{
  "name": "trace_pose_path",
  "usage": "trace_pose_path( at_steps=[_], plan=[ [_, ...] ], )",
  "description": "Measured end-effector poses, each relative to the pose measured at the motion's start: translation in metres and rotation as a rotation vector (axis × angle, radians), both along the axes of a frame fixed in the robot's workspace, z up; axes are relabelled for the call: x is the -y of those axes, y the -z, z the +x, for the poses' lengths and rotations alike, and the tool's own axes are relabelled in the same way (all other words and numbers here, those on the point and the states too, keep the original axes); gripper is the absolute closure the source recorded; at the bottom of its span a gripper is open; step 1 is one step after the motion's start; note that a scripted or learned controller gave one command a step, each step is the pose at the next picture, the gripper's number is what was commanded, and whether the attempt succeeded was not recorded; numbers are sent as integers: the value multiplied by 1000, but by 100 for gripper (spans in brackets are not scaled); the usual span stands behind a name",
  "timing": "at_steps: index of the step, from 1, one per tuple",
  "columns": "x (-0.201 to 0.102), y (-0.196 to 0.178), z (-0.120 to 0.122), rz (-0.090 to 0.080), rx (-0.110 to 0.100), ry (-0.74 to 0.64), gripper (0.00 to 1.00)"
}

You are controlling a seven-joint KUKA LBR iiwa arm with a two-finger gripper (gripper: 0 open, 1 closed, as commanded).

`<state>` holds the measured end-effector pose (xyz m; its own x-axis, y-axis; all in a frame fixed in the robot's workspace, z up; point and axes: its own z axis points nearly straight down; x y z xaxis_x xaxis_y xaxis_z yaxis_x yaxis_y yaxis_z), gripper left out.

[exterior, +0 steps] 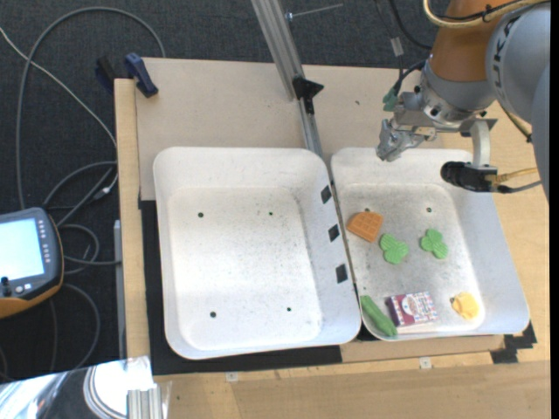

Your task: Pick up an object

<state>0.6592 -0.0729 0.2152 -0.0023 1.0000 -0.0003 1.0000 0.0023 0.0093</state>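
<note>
Nearest the camera, the right bin (489,234) holds a green pod (377,315), a pink packet (412,309), a yellow piece (466,305), two green pieces and an orange waffle (366,226), seemingly light, rigid plastic, best pinched across its edges. Left bin (175,234) beside. Beyond, the gripper (390,149) hovers, jaws' state unclear.

In the right bin (489,234) you see six small things: an orange waffle piece (365,226), two green leafy bits (395,250) (434,243), a long green pod (377,316) beside a pink box (412,309), and a yellow lump (466,305).
</note>
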Motion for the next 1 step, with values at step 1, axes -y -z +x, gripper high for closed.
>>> trace_pose_path(
  at_steps=[1],
  plan=[
    [-2, -46, -4, 0, -1, 1, 100]
  ],
)
